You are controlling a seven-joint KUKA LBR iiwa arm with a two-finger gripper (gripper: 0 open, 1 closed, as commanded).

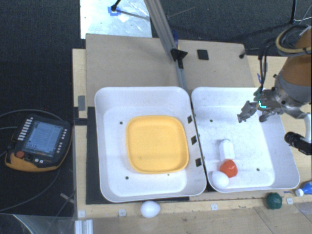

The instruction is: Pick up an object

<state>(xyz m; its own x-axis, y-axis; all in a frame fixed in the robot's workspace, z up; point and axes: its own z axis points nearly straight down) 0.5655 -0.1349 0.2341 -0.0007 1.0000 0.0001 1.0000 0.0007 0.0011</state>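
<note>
Pincer (253, 112) hovers over right bin's (285, 182) far edge, grip state indiscernible, positioned to descend toward red ball (228, 168).

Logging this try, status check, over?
Hand above right bin, nothing between fingers. Orange ball, white piece, white egg cluster at front. Nothing blocking them.

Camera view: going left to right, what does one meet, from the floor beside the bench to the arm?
Teach pendant → yellow plate → white block → pincer → green ball.
</note>
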